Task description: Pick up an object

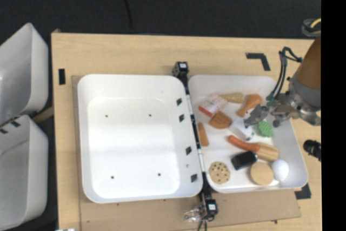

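Note:
The right bin (pixel 286 132) holds several small items. Among them are a green ridged piece (pixel 265 128), an orange chunk (pixel 251 103), a brown wedge (pixel 220 120), a red sausage (pixel 242 143) and a pink and white packet (pixel 215 101). My gripper (pixel 257 116) reaches in from the right and hangs low over the bin's middle right. It is just above the green piece and below the orange chunk. Nothing is visibly lifted by it.
Near the right bin's front lie a spotted cookie (pixel 219 172), a black block (pixel 243 159), a tan disc (pixel 261 173), a white ball (pixel 280 169) and a wooden cylinder (pixel 267 153). An orange stick (pixel 203 134) lies by the divider. The left bin (pixel 86 116) stands beside it.

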Robot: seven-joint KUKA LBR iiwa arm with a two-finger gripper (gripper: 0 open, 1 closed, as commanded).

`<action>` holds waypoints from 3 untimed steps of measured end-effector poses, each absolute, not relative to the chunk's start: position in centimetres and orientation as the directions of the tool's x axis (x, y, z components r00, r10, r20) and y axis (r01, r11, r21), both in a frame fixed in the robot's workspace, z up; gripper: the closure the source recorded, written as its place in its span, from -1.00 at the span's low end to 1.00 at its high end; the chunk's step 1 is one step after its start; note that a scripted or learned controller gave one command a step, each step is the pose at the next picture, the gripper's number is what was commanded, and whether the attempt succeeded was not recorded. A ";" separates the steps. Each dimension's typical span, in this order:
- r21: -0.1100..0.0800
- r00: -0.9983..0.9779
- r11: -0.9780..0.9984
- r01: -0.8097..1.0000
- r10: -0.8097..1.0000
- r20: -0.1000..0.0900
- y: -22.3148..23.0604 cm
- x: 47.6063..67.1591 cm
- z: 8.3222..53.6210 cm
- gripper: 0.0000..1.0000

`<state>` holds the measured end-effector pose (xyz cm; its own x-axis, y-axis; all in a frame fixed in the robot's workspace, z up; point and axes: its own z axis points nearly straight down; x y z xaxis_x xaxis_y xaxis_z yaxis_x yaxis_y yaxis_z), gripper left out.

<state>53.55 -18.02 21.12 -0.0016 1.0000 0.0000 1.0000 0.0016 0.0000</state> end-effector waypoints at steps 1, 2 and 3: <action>-0.006 -0.004 0.004 1.000 1.000 0.000 -16.1 55.5 9.4 -1.00; 0.004 -0.007 0.007 1.000 1.000 -0.007 -10.1 59.5 10.2 -1.00; 0.005 -0.004 0.004 1.000 1.000 -0.001 -11.2 63.9 10.2 -1.00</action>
<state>63.87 -11.25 10.17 -0.0040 1.0000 -0.0012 1.0000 0.0040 0.0053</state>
